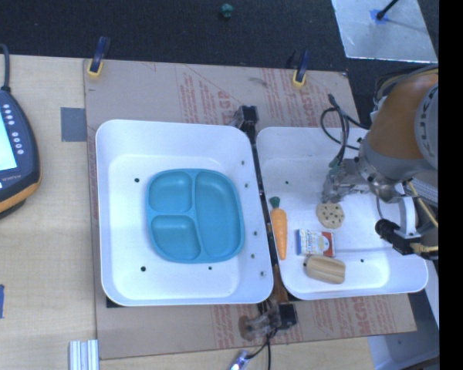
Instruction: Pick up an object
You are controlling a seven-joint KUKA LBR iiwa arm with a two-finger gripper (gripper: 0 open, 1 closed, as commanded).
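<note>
Bins sat side by side on your surface: the left bin held a blue divided plate, and the right bin held the small things. Your arm reached in from the right, and its claw hung low over the right bin, directly above a round cookie speckled with dark dots. You could see the claw's tip at the cookie's upper edge, but whether it touched was not clear, and I cannot tell whether the claw was spread or clenched.

Along the right bin's left wall lay a carrot, orange with a green top pointing away from you. Just right of it sat a small packet with red and white print, and below that packet, touching or nearly so, lay a tan bread roll. The cookie sat above the packet, a little apart from it.

On the surface's far left rested a pendant with a lit screen. Two clamps held the cardboard's far edge.
</note>
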